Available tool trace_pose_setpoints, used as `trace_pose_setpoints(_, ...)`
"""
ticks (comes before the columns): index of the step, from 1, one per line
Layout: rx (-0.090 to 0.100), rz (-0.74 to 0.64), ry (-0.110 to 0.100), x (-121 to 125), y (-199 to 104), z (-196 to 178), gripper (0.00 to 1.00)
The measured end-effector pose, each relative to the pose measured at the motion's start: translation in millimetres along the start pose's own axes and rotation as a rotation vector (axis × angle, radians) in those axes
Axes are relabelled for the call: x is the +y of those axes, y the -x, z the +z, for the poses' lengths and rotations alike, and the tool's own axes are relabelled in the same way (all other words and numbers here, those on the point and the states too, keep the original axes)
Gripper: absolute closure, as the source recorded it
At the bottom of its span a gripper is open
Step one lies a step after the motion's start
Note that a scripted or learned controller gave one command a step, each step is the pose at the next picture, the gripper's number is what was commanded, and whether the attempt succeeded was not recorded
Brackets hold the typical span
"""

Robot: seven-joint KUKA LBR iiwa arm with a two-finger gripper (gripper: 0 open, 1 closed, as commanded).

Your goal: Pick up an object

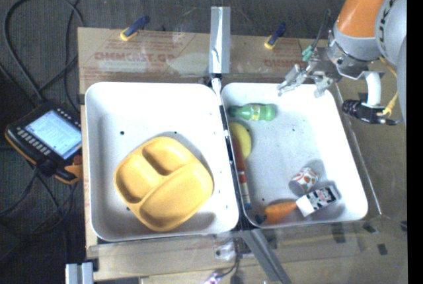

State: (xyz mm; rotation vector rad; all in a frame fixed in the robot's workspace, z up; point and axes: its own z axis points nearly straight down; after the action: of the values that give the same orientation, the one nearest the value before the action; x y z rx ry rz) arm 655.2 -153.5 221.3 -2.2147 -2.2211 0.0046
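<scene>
We see the gripper (305, 80) spread open, holding nothing, over the right bin's (349, 144) far rim; the green bottle (252, 112) lies just leftward below.

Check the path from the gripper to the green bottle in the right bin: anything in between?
Nothing visible. The gripper hangs over the right bin's far right corner; the green bottle lies on its side near the far wall, to the gripper's left in the camera view. Bare bin floor lies between. The banana lies nearer the camera.
</scene>
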Motion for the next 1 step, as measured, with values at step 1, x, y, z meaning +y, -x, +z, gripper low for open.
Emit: trace_pose_setpoints(1,-0.004,0.018,-0.002,-10.7,0.3,119.3,0.0)
